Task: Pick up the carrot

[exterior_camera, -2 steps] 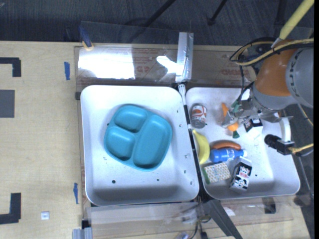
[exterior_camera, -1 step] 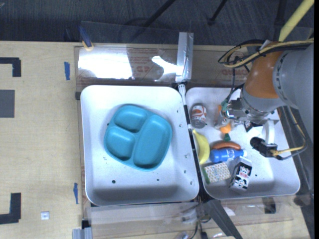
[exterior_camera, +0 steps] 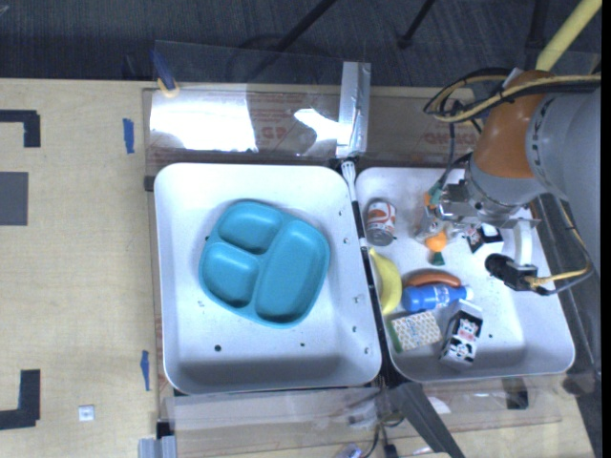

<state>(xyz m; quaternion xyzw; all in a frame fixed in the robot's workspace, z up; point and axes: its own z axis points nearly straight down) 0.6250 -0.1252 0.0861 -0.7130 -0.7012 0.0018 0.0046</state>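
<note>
the grey arm [exterior_camera: 563, 151] came in from the right, its orange band [exterior_camera: 504, 146] sitting just above the wrist, and bent down over the far part of the right bin [exterior_camera: 549, 346]. the gripper [exterior_camera: 437, 229] hung low near the bin's far left area, pointing down and toward the divider between the bins. right at its tip sat a small orange piece with a bit of green, the carrot [exterior_camera: 436, 245], so close under the gripper that i could not tell whether it was pinched or only touched; whether the gripper was spread or pressed together i could not tell either.

just left of the gripper stood a small can [exterior_camera: 380, 220]. nearer to me lay a banana [exterior_camera: 387, 281], a blue bottle [exterior_camera: 434, 298] and a black-and-white carton [exterior_camera: 463, 337]. in the left bin [exterior_camera: 181, 208] rested a blue divided plate [exterior_camera: 264, 260].
</note>
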